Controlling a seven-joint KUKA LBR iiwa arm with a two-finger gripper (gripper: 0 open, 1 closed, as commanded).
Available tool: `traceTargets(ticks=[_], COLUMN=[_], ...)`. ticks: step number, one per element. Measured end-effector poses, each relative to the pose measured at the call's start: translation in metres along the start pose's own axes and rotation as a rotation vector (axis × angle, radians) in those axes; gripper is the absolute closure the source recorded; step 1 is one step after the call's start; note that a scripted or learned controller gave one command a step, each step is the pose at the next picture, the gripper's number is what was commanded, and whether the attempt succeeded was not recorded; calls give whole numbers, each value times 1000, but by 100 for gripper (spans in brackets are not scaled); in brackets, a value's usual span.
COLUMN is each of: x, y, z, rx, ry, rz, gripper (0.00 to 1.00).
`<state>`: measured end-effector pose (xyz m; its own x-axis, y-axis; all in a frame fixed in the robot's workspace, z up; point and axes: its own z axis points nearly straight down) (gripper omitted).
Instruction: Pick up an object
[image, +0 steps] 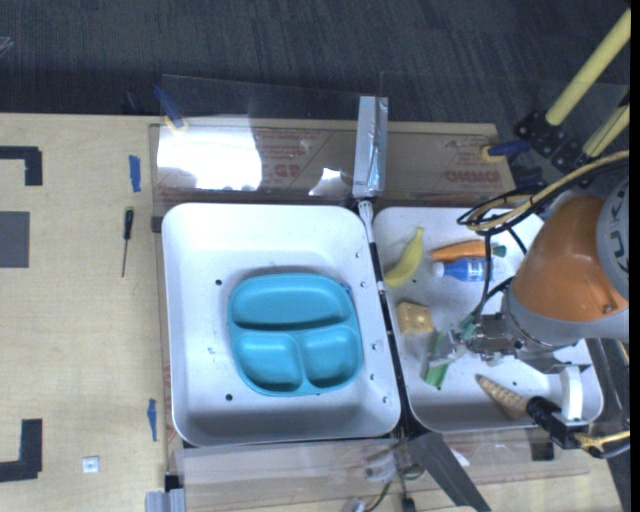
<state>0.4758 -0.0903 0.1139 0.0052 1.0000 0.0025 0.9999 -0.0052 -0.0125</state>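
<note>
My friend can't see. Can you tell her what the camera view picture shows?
A grey and orange robot arm reaches over the right bin, which holds a banana, an ice-cream cone and other small toys. The left bin holds a blue divided tray.

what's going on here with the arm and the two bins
A grey and orange robot arm is reaching into the right bin, low over a scatter of small things: a banana, a yellowish lump, a green stick and a cone. Its gripper sits by the green stick, but nothing can be seen held. The left bin holds a blue divided tray.
</note>
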Motion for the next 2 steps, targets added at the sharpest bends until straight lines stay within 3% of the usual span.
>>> traceTargets(ticks=[1, 2], x=[-2, -2], y=[5, 7], z=[26, 15], rx=[-17, -25], ry=[-1, -3], rz=[-7, -6], gripper=[0, 100])
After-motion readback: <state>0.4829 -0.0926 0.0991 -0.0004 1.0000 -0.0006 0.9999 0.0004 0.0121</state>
